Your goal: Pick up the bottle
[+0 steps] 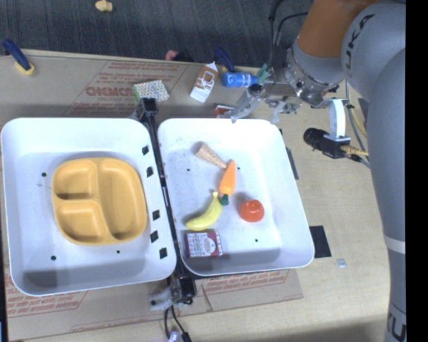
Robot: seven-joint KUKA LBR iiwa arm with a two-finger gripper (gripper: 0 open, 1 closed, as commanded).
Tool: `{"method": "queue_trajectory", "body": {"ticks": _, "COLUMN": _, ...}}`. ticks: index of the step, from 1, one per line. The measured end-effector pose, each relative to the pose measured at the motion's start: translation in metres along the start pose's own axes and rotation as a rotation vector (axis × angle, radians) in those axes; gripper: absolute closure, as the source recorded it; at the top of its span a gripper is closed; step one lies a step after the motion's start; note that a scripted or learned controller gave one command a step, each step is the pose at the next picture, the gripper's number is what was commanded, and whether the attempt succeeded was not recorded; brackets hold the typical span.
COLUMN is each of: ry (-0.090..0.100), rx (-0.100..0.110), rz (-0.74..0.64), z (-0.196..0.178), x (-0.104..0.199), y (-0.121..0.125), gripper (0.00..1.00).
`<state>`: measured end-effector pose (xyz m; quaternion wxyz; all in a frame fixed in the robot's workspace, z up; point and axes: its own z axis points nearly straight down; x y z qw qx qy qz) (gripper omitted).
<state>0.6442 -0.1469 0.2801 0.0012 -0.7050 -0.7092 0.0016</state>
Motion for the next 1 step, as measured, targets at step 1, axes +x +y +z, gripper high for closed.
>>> {"method": "queue_trajectory", "body": {"ticks": 1, "ry": 0.000, "rx": 0.002, "rz": -0.005, "z": -0.0104, "x": 0.0008, "y": 0.0004, "gripper": 1.00}}
